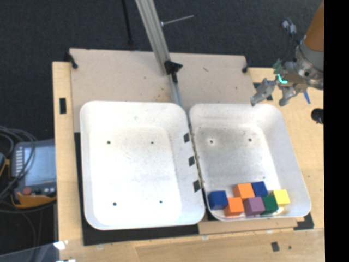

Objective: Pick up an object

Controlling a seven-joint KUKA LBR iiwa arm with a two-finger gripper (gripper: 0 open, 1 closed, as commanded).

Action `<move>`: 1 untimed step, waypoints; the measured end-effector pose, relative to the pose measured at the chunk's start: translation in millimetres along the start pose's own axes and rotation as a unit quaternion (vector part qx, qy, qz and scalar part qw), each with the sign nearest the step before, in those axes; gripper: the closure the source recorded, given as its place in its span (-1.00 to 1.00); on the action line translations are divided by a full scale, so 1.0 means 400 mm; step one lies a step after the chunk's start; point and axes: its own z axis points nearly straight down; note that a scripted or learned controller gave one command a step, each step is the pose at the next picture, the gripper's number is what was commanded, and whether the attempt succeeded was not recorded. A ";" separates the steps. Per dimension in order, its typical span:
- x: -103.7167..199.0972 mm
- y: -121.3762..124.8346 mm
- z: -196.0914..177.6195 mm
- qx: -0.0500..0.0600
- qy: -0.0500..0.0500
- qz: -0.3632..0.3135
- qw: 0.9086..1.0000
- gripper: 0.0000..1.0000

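Arm (312, 34) cut off at right edge.

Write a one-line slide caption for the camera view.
Open gripper hovers above the right bin's far corner, away from the coloured blocks clustered at its near edge.

An orange band (314, 29) is seen above the grey wrist (308, 64). The gripper (275, 95) is made of grey metal — two slim fingers (262, 93) are carried. A small cyan light and a blue detail are noticed beside it.
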 end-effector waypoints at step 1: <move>-0.003 0.001 -0.007 -0.002 -0.002 -0.001 1.000 -1.00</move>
